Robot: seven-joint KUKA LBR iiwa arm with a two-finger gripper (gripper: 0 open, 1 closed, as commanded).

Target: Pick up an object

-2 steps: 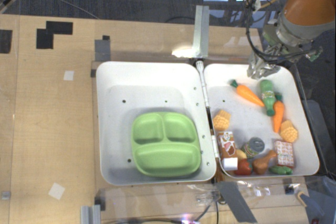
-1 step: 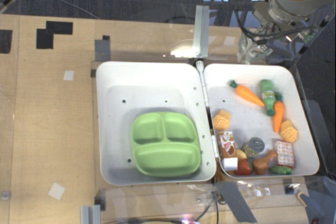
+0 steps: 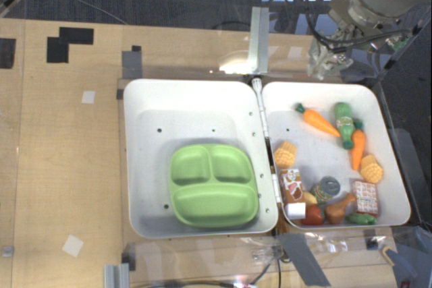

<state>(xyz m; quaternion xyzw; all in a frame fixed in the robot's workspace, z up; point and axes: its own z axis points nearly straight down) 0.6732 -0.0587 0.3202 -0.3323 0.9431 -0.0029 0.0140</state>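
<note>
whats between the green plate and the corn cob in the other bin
In the camera view, only bare white bin floor and the two bins' adjoining rims lie between the green divided plate and the corn cob.

You get even, bright overhead light across the bench [image 3: 61, 145], and colours read cleanly. Watch the glare patch on the wood just behind the left bin [image 3: 142, 111], near the metal post [image 3: 259, 40]. A soft shadow sits under the green tray [image 3: 213, 184]. The small items in the right bin [image 3: 385, 118] look slightly soft, and the dark floor is dim.
</note>
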